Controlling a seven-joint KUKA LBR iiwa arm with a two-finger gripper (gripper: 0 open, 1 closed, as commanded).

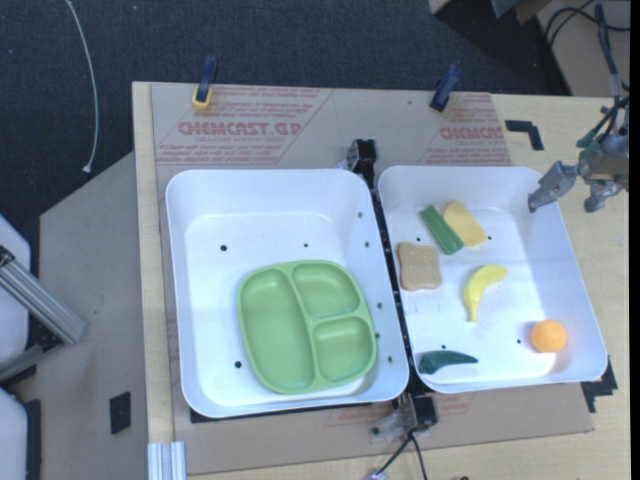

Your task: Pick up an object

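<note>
Lying loose in the right bin (575,258), all candidate objects are ungrasped: a yellow banana (481,288) near the bin's middle, a tan slice of bread (419,266) just to its left near the divider, a green stick-shaped piece (439,229) touching a pale yellow block (464,223) toward the far side, an orange ball (547,336) near the near-right corner, and a dark teal pepper-shaped piece (445,361) along the near wall. Each rests on the bin floor; none is lifted.

Left bin (190,268) holds a green divided plate (305,323), its three compartments bare.

Tool (575,180) sits at the far-right rim of the right bin, over its upper right corner, well apart from every object. Two grey fingers (549,184) splay outward with a clear gap between them, so I read the tool as wide, with nothing in it.

Judgement on progress: early stage. No target reached, no descent over an object, no grasp made. Remaining: travel over one item, lower, close, lift. Nearest candidates appear to be the pale yellow block and the banana; the ball may roll away under a closing tool.

Bench (300,118) carries both bins side by side.
</note>
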